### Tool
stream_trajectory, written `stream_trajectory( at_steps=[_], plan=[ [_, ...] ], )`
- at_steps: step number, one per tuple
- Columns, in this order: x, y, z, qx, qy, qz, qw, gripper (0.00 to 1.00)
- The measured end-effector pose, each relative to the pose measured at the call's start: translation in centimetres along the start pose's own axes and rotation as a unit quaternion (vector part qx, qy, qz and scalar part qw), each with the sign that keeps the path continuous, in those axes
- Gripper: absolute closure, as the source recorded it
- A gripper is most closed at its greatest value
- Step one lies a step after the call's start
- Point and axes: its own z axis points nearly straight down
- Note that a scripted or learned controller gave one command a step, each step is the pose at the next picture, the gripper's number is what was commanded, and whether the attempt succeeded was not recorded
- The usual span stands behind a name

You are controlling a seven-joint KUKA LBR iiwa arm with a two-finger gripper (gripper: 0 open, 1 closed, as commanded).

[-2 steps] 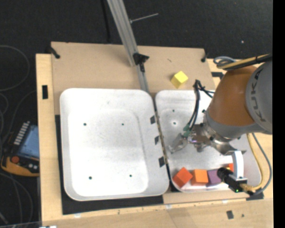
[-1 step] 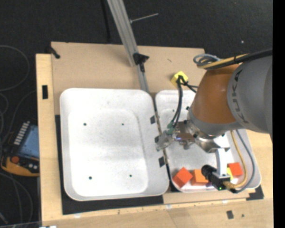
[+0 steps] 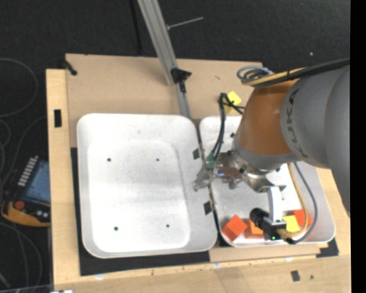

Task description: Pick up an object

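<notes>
- The pincer is hanging low by the right bin's inner wall. From here I cannot tell whether it is open or closed.
- An orange block is lying near the pincer, on its bench-front side and apart from it, with more orange pieces further right.
- I'd say it is needing to centre over that block, clear of the wall, before descending.
</notes>
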Motion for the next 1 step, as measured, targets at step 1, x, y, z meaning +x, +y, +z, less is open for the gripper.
stream_trajectory(
  at_steps=[1],
  plan=[
    [3.1, -2.19, -0.03, 0.001, 0.0, 0.0, 1.0, 0.0]
  ],
)
